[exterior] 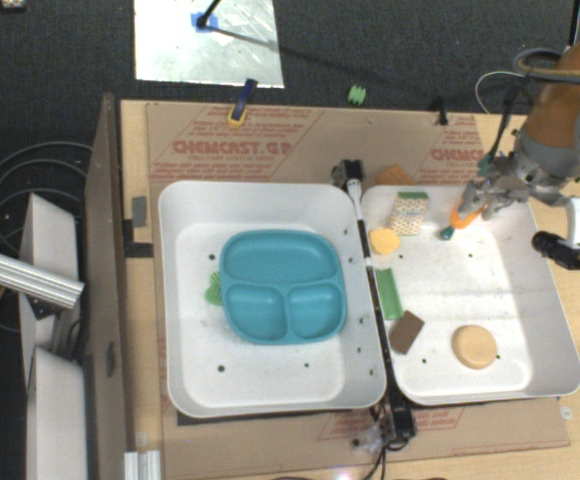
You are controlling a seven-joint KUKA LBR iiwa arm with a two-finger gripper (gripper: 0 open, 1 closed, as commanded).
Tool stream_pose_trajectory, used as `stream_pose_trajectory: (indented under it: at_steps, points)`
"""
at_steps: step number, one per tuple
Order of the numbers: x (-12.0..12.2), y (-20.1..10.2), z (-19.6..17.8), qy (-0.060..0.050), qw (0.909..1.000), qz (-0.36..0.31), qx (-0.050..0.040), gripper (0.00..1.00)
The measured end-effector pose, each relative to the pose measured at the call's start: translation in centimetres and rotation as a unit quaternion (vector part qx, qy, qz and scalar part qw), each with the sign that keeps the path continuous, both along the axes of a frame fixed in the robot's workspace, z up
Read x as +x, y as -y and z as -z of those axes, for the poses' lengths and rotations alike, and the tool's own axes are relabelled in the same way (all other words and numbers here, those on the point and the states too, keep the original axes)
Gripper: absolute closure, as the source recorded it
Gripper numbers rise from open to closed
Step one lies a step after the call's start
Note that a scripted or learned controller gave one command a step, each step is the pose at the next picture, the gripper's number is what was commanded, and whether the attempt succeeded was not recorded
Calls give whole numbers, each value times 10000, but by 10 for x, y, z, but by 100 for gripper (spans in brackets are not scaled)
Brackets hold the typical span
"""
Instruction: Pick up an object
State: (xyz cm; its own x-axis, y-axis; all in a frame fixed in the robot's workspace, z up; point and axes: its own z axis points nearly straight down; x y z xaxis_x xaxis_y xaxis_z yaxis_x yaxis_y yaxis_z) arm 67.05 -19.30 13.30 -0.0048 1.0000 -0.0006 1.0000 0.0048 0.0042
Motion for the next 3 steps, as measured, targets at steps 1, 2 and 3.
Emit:
stream_pose_trajectory:
  at_steps: [1, 2, 3]
  points:
    - [-80, -35, -52, -16, 10000, 21, 3, 100]
    - [-77, -34, -49, -8, 10000, 17, 1, 0]
    - [-61, 10, 54, -22, 10000, 34, -3, 0]
